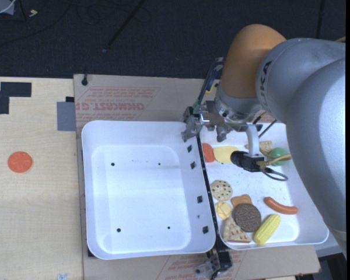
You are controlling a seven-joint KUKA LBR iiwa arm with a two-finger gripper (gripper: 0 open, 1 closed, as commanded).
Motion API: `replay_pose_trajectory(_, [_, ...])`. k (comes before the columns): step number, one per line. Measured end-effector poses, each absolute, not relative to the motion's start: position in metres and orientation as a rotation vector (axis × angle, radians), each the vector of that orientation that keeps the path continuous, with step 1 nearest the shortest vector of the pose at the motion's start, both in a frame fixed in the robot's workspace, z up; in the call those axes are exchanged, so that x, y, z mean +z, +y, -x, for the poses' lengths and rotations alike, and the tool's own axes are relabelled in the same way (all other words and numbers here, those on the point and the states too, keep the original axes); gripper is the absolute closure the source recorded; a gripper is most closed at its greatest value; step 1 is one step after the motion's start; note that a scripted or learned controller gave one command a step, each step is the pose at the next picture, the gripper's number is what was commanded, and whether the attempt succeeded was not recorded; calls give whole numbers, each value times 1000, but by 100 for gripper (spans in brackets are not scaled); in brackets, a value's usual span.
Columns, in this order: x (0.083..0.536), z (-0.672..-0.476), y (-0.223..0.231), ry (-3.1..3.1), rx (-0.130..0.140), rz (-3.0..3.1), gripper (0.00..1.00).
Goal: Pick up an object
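Observation:
My gripper (205, 133) hangs over the back left corner of the right bin (312, 235), close to the wall between the two bins. Its fingers stand open with nothing between them. Just in front of it lie a red piece (207, 152) and a pale yellow piece (224, 154). Further forward are a chip cookie (221, 189), a dark brown round cookie (246, 216), a corn cob (266, 228), a sausage (280, 205) and a pizza slice (235, 234). A green piece (277, 154) lies to the right, partly under the arm.
The left bin (96, 214) holds nothing that I can see. An orange disc (20, 162) is on the bench far left. The big grey arm (303, 98) covers the right bin's back right part.

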State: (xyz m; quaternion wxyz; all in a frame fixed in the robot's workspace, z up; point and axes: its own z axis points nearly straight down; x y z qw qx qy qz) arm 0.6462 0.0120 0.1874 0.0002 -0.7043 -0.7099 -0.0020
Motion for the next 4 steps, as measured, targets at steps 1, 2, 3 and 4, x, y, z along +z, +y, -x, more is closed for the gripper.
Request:
replay_pose_trajectory(1, [197, -644, 7, -2224, 4, 2215, 100])
replay_pose_trajectory(2, [430, -645, 16, -2231, -20, 2228, 100])
replay_pose_trajectory(3, [547, -624, 11, -2229, -13, 2225, 100])
replay_pose_trajectory(4, [538, -597, -34, -2215, 5, 2223, 100])
